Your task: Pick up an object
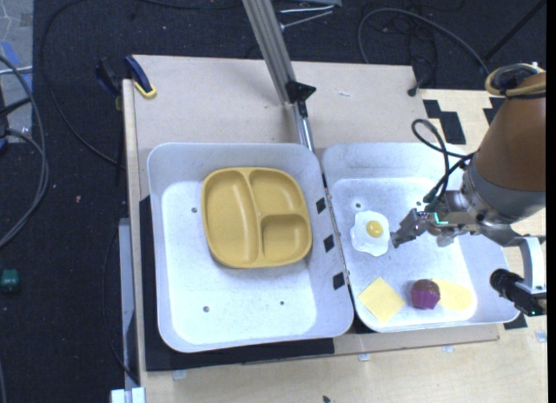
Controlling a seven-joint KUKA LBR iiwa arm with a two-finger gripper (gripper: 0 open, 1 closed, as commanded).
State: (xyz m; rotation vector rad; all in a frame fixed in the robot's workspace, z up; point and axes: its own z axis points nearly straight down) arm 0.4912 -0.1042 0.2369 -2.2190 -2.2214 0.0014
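Nearest the camera, along the front edge of the right bin (486,310), lie three toy foods: a yellow cheese slice (381,298), a purple round piece (425,293) touching a second pale yellow slice (458,296) at its right. The slices look thin, flat and light, hard to get under; the purple piece is rounded and stands higher, so I judge it the easiest to pinch across its sides, though it may roll.

Further back in the same bin a toy fried egg (371,234) lies flat, white with a yellow yolk. It looks like thin, light plastic or rubber; the raised yolk or an outer edge is the likeliest hold. The gripper (407,234) sits just beside it on the right, low over the bin floor. Its fingers hold nothing that I can see, and how far apart they stand I cannot tell.

In the left bin (174,306) a yellow divided plate (257,217) rests alone. Beyond lies bare tabletop (217,97).
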